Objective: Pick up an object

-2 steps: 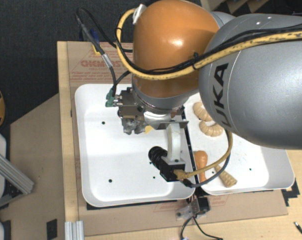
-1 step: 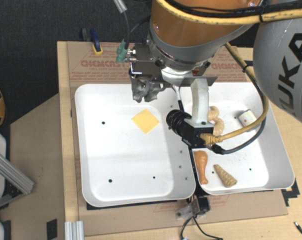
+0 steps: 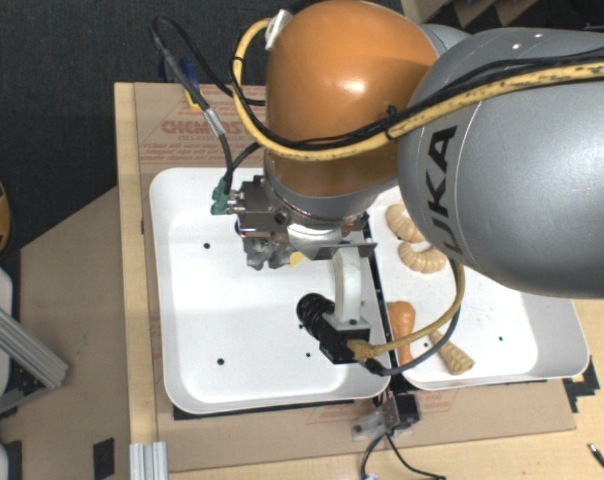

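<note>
Above the left bin (image 3: 212,308) sat the gripper (image 3: 267,250), aperture state indeterminable. The orange object (image 3: 400,318) lay in the right bin (image 3: 542,348); centring over it before descent was advisable.

- Black letters "KUKA", partly cut off, run down the large grey robot arm (image 3: 522,168).
- Red print beginning "CHEM" stands on the brown cardboard sheet (image 3: 132,268); the rest is unreadable.
</note>
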`<state>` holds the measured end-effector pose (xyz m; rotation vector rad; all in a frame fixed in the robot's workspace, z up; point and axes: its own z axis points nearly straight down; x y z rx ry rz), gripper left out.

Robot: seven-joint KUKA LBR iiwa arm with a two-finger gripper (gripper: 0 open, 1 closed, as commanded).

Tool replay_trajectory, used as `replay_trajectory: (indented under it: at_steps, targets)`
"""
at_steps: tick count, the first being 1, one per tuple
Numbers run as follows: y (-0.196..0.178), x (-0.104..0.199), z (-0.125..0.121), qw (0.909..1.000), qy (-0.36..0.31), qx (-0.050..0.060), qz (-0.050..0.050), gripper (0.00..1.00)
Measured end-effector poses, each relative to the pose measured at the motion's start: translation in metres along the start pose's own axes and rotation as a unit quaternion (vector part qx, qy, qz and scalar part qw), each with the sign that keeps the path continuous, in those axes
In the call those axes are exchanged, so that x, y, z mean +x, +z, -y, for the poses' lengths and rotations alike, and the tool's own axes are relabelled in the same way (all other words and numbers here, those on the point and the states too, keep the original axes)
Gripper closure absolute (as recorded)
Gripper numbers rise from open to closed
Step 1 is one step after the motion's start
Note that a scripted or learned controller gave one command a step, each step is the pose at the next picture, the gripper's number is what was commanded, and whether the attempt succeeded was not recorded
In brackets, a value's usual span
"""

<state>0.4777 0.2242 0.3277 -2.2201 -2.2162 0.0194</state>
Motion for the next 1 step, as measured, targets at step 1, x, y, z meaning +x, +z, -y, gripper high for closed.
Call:
replay_trajectory:
  at_steps: [1]
  targets:
    - [-0.1772,-0.0008,0.0000,0.9998,-0.002,-0.016,-0.008,1.00]
